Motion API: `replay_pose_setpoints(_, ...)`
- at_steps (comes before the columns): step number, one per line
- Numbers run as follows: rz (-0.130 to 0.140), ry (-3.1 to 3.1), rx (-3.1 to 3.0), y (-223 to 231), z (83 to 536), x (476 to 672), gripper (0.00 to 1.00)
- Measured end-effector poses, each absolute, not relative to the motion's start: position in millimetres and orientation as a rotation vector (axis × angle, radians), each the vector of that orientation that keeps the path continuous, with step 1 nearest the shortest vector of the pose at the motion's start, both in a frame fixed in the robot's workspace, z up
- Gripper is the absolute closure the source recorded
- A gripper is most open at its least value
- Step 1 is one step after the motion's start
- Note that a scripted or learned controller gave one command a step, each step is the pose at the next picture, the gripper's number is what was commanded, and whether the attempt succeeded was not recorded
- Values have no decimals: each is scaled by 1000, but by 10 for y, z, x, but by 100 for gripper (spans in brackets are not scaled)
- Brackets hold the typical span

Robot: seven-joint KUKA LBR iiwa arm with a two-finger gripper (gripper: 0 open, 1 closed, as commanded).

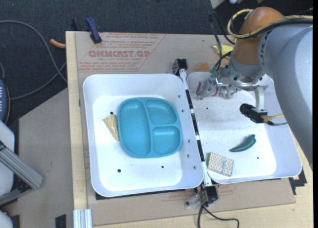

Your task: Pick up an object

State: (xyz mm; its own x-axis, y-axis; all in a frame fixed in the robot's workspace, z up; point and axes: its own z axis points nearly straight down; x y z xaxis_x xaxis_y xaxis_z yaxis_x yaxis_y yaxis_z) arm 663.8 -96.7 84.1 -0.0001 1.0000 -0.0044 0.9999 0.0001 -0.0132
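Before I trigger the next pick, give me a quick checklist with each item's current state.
1. Gripper above the right bin: ok, at its far corner by the divider.
2. Gripper empty: cannot tell.
3. Green pepper-shaped object clear of neighbours: ok, lies alone.
4. Patterned packet away from walls: not ok, tucked in the near corner.
5. Tan piece separate from blue plate: not ok, against its edge.

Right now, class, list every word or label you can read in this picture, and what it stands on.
"CHEMCAST GP": large red print on the brown board.
Smaller red lines above and below it: too blurred to read.
Markings on the patterned packet in the right bin: too small to read.
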Motion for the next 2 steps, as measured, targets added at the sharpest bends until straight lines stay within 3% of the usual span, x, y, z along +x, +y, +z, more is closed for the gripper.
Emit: replay_pose_setpoints(2,17,-2216,-2215,-974,838,6638,0)
